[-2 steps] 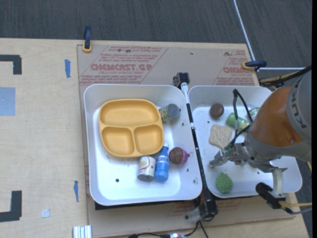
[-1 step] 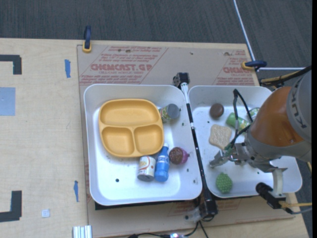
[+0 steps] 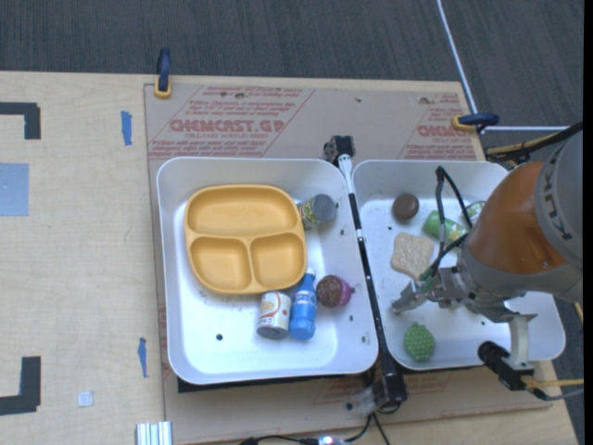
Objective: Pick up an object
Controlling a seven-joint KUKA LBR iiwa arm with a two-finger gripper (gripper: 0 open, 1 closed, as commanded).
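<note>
My gripper [image 3: 417, 297] hangs low over the right bin [image 3: 548, 339], on the grey arm with the orange band [image 3: 519, 221] that reaches in from the right. It sits just below a beige flat piece [image 3: 413, 253] and just above a green bumpy ball [image 3: 419, 341]. I see nothing held in it. A brown ball [image 3: 405, 207] lies at the back of this bin. Beside it a green object [image 3: 435, 222] is partly hidden by the arm's cable.
The left bin [image 3: 172, 248] holds a yellow divided plate [image 3: 246, 237], a grey and yellow item [image 3: 320, 209], a small can [image 3: 273, 313], a blue bottle [image 3: 303, 313] and a maroon ball [image 3: 332, 291]. A ridge [image 3: 359, 248] separates the bins.
</note>
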